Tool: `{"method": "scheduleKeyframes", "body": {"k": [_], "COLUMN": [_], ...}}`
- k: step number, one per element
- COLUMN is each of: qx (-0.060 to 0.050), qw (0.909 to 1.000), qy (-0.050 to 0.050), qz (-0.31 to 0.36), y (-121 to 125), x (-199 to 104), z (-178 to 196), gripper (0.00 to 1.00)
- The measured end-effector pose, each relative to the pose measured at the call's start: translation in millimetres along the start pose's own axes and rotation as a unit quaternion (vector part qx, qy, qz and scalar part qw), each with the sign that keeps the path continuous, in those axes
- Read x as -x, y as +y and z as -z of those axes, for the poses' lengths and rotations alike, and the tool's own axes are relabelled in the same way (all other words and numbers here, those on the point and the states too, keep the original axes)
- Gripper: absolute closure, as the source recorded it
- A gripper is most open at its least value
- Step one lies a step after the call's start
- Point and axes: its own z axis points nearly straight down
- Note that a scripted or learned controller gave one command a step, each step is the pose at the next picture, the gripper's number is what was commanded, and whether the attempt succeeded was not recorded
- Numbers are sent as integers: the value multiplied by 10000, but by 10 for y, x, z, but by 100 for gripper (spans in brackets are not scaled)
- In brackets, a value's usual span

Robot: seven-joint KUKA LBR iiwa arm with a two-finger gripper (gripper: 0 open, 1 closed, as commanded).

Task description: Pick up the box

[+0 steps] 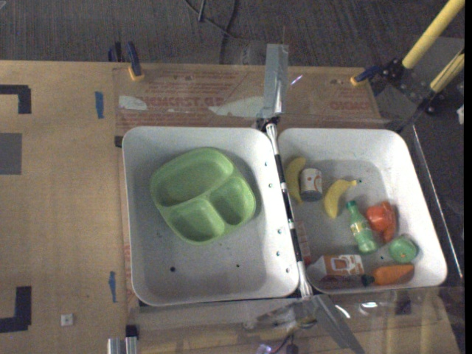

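Observation:
The box is a small orange and white carton lying flat at the front edge of the right bin, near its front left corner. An orange carrot lies just to the right of the box, almost touching its end. A green bottle lies a little behind the box.
The right bin also holds two yellow bananas, a small can, a red-orange item and a round green item. A green divided plate sits in the left bin. Yellow poles stand at the back right.

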Motion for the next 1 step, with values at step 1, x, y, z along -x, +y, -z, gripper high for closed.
{"method": "scheduleKeyframes", "body": {"k": [1], "qx": [-4], "qw": [10000], "qy": [0], "qz": [6], "y": [-7], "x": [-8], "z": [0], "gripper": [0]}}
